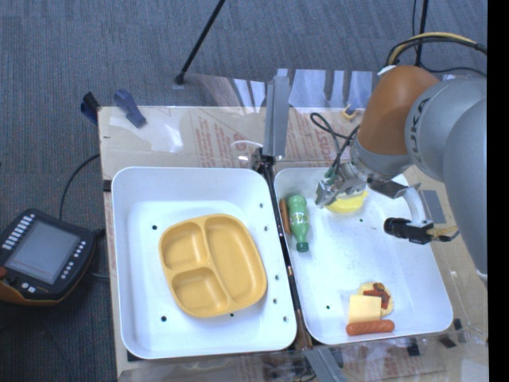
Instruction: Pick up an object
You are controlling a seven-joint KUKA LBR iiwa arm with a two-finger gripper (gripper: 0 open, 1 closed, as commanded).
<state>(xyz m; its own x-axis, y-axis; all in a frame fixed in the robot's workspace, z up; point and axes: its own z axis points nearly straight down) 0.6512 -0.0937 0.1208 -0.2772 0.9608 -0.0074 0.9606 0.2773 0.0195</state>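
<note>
Claw sits low over the yellow rounded plastic object at far side of right white bin, prob. lining up a grab; can't tell if clenched or released.

yellow object half hidden under tool, arm cropped right

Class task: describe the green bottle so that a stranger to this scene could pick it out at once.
Start at the right bin. Along its left wall lies the green bottle, cap pointing toward the camera. It is the only green thing there; the yellow item under the claw sits further right.
</note>
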